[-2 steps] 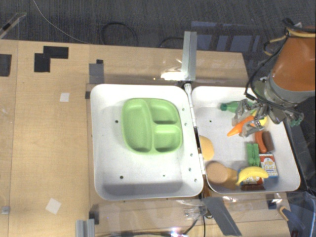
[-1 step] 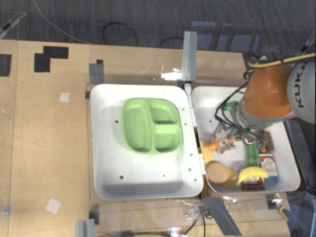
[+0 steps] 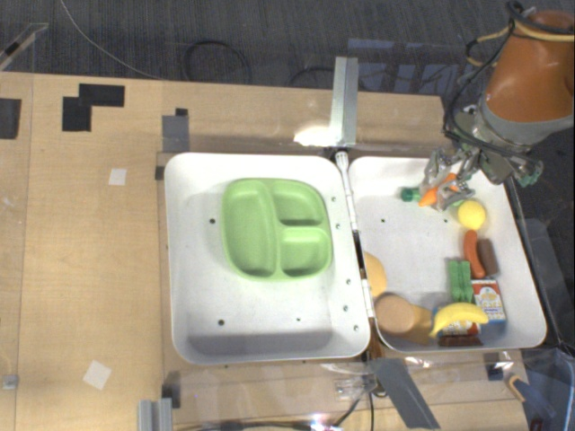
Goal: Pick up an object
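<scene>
Your carrot [image 3: 429, 197], orange with a green top, lies at the back of the right bin [image 3: 395, 241], just beside a lemon [image 3: 471, 214]. The gripper [image 3: 452, 180] sits right over it; you cannot tell whether its fingers grip anything.

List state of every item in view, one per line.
end effector: low over the right bin's far side, at the carrot
carrot: lying flat, by the end effector tips
lemon: resting on the bin floor
green tray: upright in the left bin, compartments bare
banana: lying on the small carton
small carton: flat
sausage: flat
</scene>
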Controlling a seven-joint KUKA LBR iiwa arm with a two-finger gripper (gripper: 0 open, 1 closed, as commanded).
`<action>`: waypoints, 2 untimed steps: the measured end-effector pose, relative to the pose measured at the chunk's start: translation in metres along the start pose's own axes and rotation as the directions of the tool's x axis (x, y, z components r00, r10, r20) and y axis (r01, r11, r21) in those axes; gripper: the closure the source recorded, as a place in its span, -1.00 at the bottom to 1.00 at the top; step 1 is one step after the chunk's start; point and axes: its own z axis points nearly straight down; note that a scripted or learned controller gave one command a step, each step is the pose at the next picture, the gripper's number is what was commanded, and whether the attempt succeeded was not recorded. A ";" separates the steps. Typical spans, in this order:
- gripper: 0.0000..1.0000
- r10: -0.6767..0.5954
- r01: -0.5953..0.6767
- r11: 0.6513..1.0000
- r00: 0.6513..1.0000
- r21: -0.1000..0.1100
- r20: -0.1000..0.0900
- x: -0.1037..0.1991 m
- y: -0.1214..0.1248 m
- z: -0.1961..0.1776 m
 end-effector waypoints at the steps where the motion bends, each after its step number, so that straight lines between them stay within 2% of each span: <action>1: 1.00 0.209 -0.209 0.978 0.978 -0.004 0.000 -0.071 0.080 -0.056; 2: 1.00 0.437 -0.437 0.899 0.899 -0.004 -0.002 -0.086 0.110 -0.086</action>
